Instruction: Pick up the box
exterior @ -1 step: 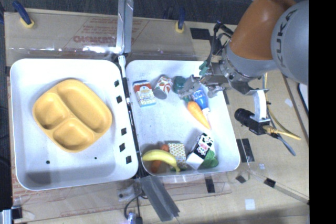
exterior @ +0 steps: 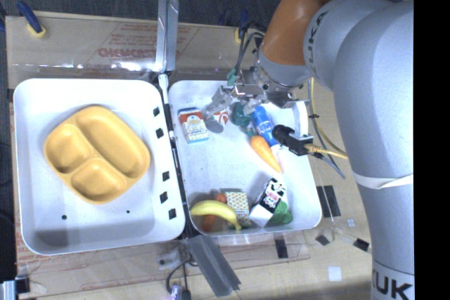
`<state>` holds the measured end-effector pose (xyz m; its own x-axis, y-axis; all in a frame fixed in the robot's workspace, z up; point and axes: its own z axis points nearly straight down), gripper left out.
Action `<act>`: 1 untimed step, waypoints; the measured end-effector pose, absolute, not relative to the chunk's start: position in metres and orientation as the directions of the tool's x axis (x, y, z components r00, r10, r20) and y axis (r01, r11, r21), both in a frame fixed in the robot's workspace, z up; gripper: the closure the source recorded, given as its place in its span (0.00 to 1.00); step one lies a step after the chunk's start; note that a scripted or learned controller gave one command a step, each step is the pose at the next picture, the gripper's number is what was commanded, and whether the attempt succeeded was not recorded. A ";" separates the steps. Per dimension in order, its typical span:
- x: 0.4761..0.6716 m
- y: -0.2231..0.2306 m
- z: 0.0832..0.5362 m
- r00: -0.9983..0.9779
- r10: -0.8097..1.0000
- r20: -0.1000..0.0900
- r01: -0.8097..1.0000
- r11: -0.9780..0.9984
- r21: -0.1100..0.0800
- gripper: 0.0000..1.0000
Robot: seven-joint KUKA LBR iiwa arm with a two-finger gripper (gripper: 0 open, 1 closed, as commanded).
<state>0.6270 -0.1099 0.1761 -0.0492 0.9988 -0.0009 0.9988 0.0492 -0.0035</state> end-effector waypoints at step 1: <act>0.666 -0.102 0.111 -0.244 0.970 -0.015 0.969 0.245 0.027 0.00</act>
